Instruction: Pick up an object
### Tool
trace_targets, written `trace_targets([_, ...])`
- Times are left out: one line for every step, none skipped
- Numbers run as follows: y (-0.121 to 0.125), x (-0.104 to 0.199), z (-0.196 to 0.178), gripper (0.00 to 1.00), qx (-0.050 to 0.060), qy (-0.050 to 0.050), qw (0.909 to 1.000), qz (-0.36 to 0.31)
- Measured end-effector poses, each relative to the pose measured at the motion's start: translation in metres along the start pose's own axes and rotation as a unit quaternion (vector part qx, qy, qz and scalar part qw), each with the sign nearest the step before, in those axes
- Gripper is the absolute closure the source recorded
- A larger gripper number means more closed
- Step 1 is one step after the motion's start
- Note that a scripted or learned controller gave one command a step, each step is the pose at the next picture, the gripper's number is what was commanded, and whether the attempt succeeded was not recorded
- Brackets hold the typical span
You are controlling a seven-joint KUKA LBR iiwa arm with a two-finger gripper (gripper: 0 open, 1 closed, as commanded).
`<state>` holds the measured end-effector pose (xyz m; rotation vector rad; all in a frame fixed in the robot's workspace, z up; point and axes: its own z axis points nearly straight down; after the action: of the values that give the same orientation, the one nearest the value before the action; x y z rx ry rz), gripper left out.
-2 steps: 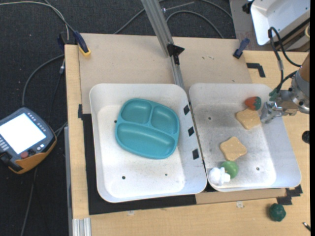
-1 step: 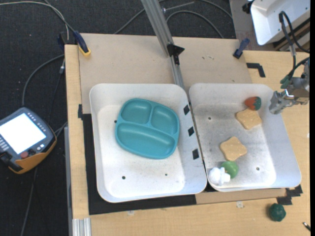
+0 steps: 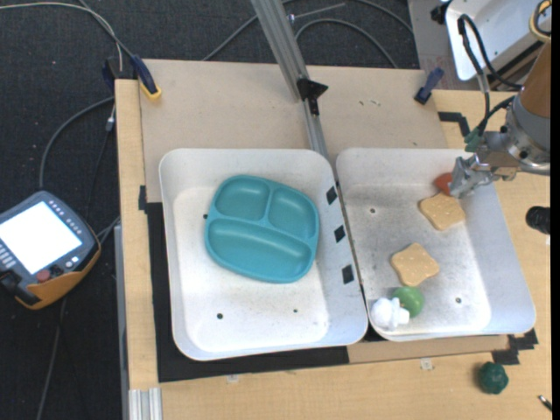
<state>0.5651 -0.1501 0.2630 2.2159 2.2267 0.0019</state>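
My gripper (image 3: 463,180) hangs low over the far right part of the right bin (image 3: 490,322). A small red object (image 3: 444,183) lies right beside it on its left, partly hidden by it. A tan cracker-like piece (image 3: 442,211) rests just below the gripper. A second tan piece (image 3: 413,263) lies toward the bin's middle. At the bin's front edge a green object (image 3: 409,301) touches a white one (image 3: 387,312).
The left bin (image 3: 188,322) holds a teal divided plate (image 3: 261,227). A dark green ball (image 3: 493,376) sits on the bench outside the right bin's front corner. A metal pole (image 3: 284,38) rises behind the bins. A pendant (image 3: 39,248) lies on the floor at left.
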Motion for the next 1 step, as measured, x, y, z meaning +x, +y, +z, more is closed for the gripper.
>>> trace_targets([0.0125,0.0499,-0.0038,1.00,-0.001,0.000,1.0000,-0.001])
